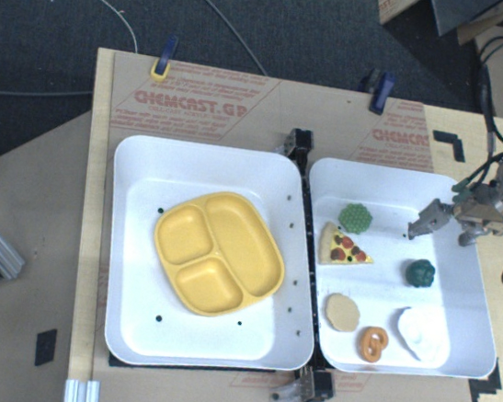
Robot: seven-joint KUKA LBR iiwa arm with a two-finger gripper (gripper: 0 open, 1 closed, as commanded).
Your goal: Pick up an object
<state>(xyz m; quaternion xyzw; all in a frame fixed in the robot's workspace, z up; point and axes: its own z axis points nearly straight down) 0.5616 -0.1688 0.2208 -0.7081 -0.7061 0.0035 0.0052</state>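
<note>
White right-hand bin (488,303) holds every item. I see my pincer (443,227) spread and unloaded at its upper edge, above the green ball (420,273). Pickup not yet done.

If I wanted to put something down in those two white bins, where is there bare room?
The left white bin has bare floor all round the yellow three-compartment plate, widest along its top and bottom edges. The right white bin is crowded: green broccoli piece, pizza slice, dark green ball, tan round cookie, pretzel, white lump. The claw hovers at its top.
</note>
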